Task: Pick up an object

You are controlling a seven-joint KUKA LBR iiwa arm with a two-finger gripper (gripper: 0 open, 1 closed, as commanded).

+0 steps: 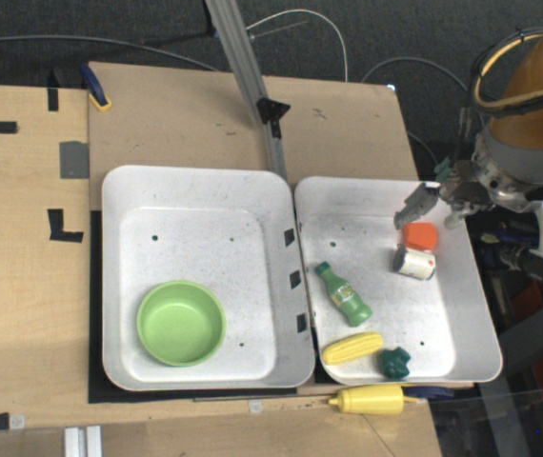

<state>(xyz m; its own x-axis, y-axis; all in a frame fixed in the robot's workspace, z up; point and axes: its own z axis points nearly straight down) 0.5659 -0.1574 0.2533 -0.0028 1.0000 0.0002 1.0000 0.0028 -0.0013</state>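
We see the jaws (431, 208) at the right bin's (462, 350) upper right edge, standing open with nothing between them. The nearest thing to pick is the orange-capped white bottle (416, 251), lying on its side just beside the jaws at about six o'clock from them, its long axis running roughly twelve to six with the cap toward the jaws. We judge a short drop toward six o'clock brings them over it. The green bottle (342, 294) lies farther off, near eight o'clock.
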